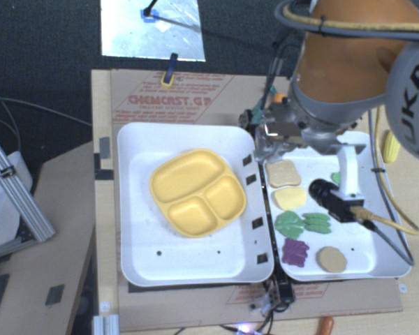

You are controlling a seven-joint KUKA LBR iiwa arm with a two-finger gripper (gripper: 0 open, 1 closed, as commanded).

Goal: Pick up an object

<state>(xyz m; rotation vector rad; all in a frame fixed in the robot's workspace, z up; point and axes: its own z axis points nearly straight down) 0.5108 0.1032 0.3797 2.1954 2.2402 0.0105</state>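
Tan, flat, bread-slice-shaped plastic piece (284, 173) lies in the right-hand shallow white bin (387, 253), just beyond the pale yellow slice (290, 199); I judge the approach step, gripper (271, 137) poised above it, jaw state untellable; next, a straight descent

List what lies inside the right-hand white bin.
Right bin: toast slice, yellow piece, two green leaves, purple leaf, round cookie. The arm covers its far end.

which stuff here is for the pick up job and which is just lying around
For the job:
- flat toy food pieces in the right bin: tan slice, pale yellow piece, green leaf, purple piece, round brown cookie

Lying about:
- yellow three-compartment plastic tray
- blue-and-yellow clip
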